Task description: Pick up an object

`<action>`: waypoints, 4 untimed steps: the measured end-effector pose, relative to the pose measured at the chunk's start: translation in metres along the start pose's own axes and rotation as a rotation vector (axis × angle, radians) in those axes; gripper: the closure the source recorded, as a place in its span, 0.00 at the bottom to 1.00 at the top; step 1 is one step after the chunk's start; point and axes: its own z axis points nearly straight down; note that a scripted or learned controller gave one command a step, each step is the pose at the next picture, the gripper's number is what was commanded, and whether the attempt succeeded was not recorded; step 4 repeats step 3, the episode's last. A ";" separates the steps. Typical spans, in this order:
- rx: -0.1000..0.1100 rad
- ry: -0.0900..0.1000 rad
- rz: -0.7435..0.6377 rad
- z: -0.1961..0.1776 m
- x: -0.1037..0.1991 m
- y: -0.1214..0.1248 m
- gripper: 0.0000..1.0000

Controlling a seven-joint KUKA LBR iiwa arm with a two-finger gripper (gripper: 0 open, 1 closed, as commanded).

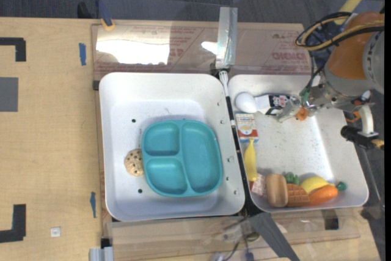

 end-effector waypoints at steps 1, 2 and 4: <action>-0.006 -0.006 0.000 -0.013 -0.002 0.001 1.00; -0.005 0.000 0.147 -0.092 0.048 0.042 1.00; 0.005 0.006 0.214 -0.100 0.169 0.050 1.00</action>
